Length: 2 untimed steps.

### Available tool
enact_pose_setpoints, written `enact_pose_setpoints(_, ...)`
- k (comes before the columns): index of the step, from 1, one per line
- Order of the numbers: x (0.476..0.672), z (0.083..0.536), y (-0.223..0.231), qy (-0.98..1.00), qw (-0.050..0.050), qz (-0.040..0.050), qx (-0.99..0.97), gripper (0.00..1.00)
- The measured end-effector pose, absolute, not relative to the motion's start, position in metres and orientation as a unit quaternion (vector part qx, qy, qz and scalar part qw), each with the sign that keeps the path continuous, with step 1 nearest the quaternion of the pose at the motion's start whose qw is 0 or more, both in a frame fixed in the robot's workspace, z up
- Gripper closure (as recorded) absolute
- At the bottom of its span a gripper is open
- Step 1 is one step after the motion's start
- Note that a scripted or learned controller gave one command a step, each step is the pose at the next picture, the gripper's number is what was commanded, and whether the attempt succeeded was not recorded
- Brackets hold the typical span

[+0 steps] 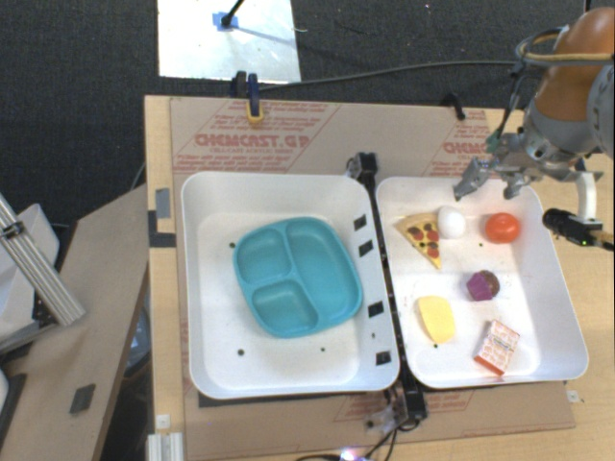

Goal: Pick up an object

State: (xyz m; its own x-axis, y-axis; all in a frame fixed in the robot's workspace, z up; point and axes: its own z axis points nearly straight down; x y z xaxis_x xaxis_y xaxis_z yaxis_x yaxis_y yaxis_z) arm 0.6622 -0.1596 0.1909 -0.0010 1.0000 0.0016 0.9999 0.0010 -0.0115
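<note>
Hand [492, 184] open, fingers spread and gripping nothing, poised over the far rim of the right bin [567, 334]. Nearest below: red tomato [501, 227], just right of a white egg [451, 223] touching a pizza slice [421, 235]. Farther toward the near edge: purple fruit [482, 284], yellow wedge [436, 318], red packet [496, 347].

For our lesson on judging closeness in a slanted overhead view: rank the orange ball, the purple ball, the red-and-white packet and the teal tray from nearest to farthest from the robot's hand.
1. Orange ball, just below the hand, at the right bin's far end.
2. Purple ball, mid right bin.
3. Red-and-white packet, near corner of the right bin.
4. Teal tray, in the left bin.
</note>
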Motion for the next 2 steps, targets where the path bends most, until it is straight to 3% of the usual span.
enact_pose_setpoints(1, 0.665, 0.2, -0.159, -0.708, -0.001, -0.0004, -0.706, 0.0)
enact_pose_setpoints(2, 0.658, 0.151, -0.152, -0.708, 0.0, 0.0003, -0.706, 0.0)
